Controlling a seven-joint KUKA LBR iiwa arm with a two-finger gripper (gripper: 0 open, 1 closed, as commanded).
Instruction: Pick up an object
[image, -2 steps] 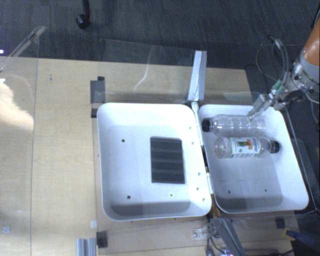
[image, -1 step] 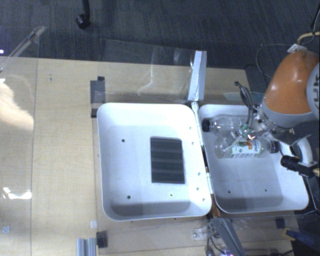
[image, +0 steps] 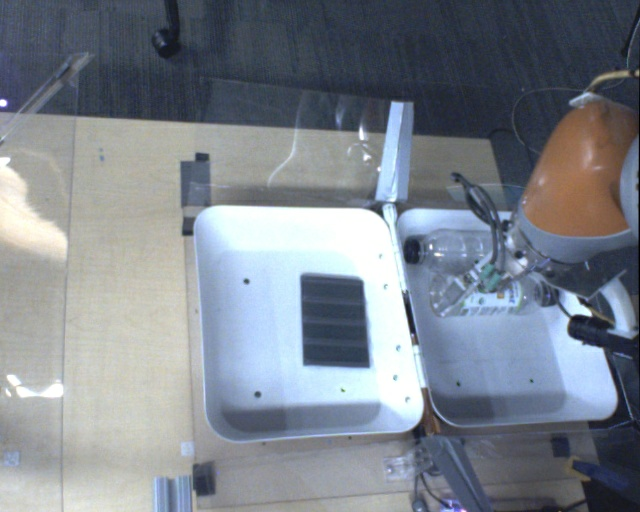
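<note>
A black ribbed rectangular pad (image: 335, 320) lies flat in the middle of the left bin (image: 230, 300). In the right bin (image: 520, 380), a clear plastic bottle with a dark cap (image: 450, 248) lies at the far left corner. A second clear bottle with a green-printed label (image: 470, 297) lies just in front of it. My gripper (image: 497, 268) reaches down from the orange-banded wrist (image: 580, 170) and sits right over these two bottles, at their right ends. The wrist and cables hide much of the gripper, and I cannot see anything held in it.
The two bins touch along a shared rim (image: 408, 310). A clear plastic sheet and a metal bracket (image: 392, 150) stand behind the bins. Black cables (image: 480, 205) hang by the wrist. The front half of the right bin is bare white floor.
</note>
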